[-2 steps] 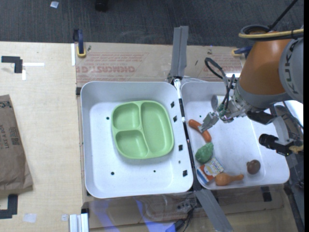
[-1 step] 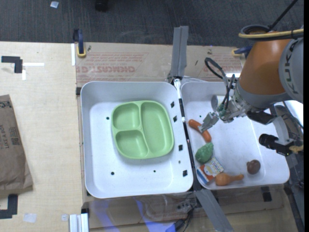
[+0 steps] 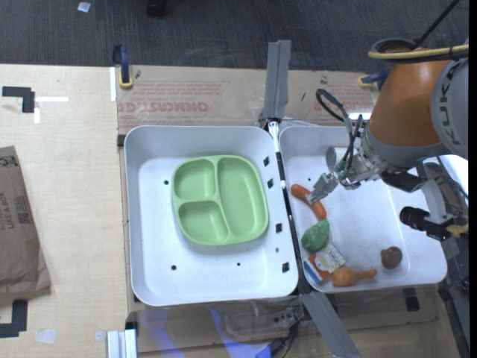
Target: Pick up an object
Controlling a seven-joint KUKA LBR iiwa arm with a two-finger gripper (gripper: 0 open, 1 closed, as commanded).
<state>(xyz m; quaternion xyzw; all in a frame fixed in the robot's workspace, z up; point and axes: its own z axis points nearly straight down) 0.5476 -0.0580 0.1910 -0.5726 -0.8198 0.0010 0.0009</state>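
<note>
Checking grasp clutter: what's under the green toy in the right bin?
The green toy lies partly on a small white packet, beside an orange carrot-like toy. The rest under it is covered; elsewhere the bin floor shows.

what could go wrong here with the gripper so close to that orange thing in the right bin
The gripper sits at one end of the slim orange piece, so a pinch may slip off or nudge it away. That piece lies near the divider between the bins, leaving little room. The green item close below could get bumped.

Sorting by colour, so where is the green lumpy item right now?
In the camera view, the green item lies in the right bin, near its left wall, below the orange carrot.
</note>
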